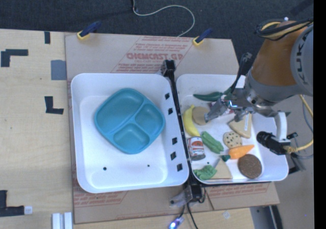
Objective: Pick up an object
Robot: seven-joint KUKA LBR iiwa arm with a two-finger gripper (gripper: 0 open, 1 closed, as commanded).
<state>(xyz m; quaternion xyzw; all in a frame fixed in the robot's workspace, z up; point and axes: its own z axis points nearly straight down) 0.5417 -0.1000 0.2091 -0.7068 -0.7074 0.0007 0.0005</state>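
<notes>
Camera view: gripper point(216, 110) low in right bin point(265, 176), fingers parted, gripping nothing. Just left, yellow curved banana point(190, 122) beside bin's left wall. Right and below, food toys crowded.

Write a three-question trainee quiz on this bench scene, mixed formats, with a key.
1. True or false: the blue divided plate lies in the right bin.
2. Which lies nearest the gripper? A) banana B) carrot C) brown round patty
3. Fill in: the small can lies by the bin's ____ wall, left or right as the camera sees it.

Key: 1 false, it lies in the left bin; 2 A; 3 left.
</notes>
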